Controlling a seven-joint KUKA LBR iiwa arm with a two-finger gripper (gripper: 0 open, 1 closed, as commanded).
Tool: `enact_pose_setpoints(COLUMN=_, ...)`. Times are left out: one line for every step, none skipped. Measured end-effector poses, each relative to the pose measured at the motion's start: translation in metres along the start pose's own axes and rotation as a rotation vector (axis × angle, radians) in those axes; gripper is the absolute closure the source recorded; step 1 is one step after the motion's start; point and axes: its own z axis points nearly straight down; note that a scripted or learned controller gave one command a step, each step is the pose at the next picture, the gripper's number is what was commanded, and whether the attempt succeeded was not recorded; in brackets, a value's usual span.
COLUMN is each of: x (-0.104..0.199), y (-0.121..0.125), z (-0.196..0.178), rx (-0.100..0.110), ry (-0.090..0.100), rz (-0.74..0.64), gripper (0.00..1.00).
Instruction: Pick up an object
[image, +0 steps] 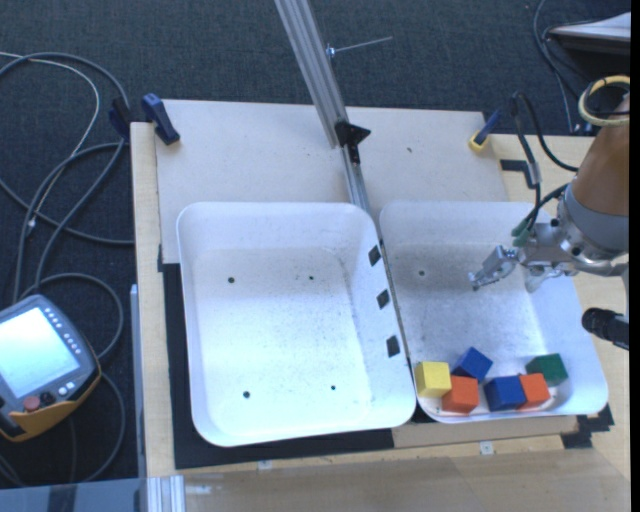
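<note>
No text, label, brand, number or sign can be read anywhere on the bench or bins.

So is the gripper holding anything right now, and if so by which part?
Nothing is held. The gripper hangs above bare floor of the right bin, with nothing between its fingers. The blocks lie apart from it along the bin's near edge.

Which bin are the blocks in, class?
The right bin: all six blocks lie clustered along its near edge, below the gripper.

Arm (600, 190) over right bin (440, 300); gripper (492, 270) above bare floor, apart from six blocks (490, 382) along near wall.
</note>
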Motion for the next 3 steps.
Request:
enact_pose_setpoints(x=0.015, y=0.035, z=0.116, rx=0.008, ry=0.003, rz=-0.002, gripper=0.00)
enact_pose_setpoints(x=-0.022, y=-0.037, z=0.116, rx=0.007, ry=0.000, rz=0.007, gripper=0.00)
enact_pose_setpoints(x=0.036, y=-0.058, z=0.116, rx=0.002, ry=0.003, rz=-0.004, gripper=0.00)
